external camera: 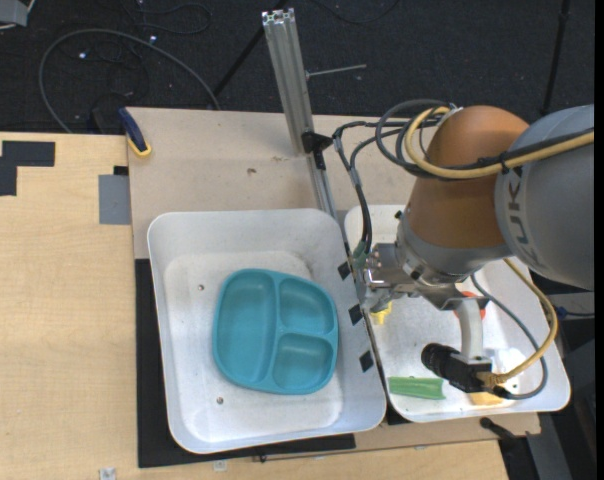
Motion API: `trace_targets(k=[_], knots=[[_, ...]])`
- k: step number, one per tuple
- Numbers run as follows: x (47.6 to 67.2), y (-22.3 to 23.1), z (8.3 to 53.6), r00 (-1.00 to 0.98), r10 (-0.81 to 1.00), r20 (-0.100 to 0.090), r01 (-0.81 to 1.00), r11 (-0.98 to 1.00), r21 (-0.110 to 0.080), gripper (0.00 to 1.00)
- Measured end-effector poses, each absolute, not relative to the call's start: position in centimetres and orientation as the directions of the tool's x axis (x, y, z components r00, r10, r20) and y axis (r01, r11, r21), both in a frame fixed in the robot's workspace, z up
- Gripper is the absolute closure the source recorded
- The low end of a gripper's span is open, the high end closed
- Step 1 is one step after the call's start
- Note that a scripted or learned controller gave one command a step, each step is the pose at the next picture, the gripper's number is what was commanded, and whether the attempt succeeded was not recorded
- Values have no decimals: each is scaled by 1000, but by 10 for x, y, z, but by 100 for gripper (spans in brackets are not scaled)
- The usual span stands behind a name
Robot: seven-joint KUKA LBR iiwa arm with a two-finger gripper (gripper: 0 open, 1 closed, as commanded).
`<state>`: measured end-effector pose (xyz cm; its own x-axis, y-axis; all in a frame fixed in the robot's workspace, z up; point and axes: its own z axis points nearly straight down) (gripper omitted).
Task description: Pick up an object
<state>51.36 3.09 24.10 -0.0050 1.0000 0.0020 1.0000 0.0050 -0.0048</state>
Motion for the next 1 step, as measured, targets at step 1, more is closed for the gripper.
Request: trace_targets(k=[1], knots=[[500, 91, 238, -6, 1000, 2, 1000, 6, -6, 100]])
